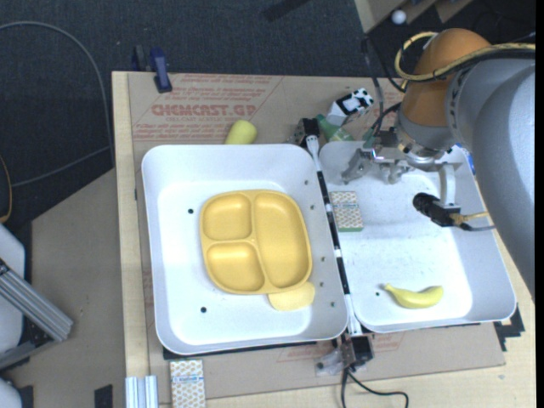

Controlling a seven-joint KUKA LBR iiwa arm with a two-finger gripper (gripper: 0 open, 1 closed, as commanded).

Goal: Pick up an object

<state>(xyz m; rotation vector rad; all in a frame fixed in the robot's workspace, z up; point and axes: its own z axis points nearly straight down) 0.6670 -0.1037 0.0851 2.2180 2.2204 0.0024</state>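
Note:
My gripper point(372, 171) hangs over the far left corner of the right bin point(476, 270), its two metal fingers spread open with nothing between them. A yellow banana point(414, 296) lies near the front edge of that bin, well away from the gripper. A small patterned packet point(346, 211) rests at the bin's left side by the divider, a short way in front of the gripper. In the left bin point(170, 228) a yellow divided plate point(255, 240) lies flat, and a pale yellow piece point(291, 297) pokes out under its front edge.
Outside the bins, on the cardboard behind them, lie a yellow-green object point(241, 132), a blue clip point(159, 69) and a black-and-white item point(353, 103). Another patterned packet point(187, 381) sits in front of the left bin. The grey arm point(493, 117) covers the right bin's far right.

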